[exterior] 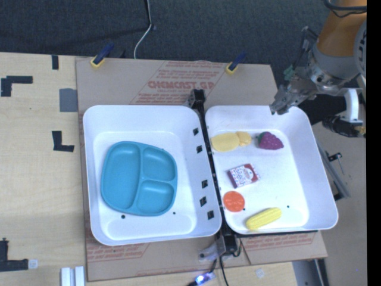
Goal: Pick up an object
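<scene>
The hand (281, 106) hovers over the right bin's (315, 159) far rim; can't tell its state. The purple grapes (269, 140) sit nearest, probably light, hard, bumpy plastic, so pinching across the middle looks safest.

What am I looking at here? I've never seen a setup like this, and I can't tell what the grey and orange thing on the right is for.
That is a robot arm, seen by one camera fixed above the bench, looking down at a slant. Its gripper, a two-finger claw, hovers above the far rim of the right bin. That bin holds small toys: a pale yellow piece, purple grapes, a red packet, an orange round piece and a yellow corn cob. The left bin holds a blue divided plate. Nothing is between the fingers; its job is to pick one object up.
</scene>
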`<state>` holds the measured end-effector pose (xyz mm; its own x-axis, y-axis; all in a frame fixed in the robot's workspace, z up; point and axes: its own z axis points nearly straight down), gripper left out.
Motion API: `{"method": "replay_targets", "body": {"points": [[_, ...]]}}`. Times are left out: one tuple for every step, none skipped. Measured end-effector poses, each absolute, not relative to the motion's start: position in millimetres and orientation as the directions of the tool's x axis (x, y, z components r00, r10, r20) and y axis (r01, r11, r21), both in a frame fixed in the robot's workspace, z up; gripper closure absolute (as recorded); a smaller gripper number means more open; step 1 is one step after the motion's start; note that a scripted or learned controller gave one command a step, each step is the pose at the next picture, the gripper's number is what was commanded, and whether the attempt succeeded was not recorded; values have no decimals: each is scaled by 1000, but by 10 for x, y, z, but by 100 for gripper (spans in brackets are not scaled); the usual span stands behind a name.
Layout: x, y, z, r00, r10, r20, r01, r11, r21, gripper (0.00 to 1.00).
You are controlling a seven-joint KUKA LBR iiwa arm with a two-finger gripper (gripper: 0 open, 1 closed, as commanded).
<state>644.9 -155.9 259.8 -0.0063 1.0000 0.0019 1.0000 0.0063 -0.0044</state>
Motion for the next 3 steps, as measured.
{"method": "replay_targets", "body": {"points": [[6411,-1122,2479,-5,1000,1,1000,5,-6,100],[6310,-607,2299,-6,1000,1,1000,6,-8,100],[6200,-72,2147,-6,1000,1,1000,6,-8,100]]}}
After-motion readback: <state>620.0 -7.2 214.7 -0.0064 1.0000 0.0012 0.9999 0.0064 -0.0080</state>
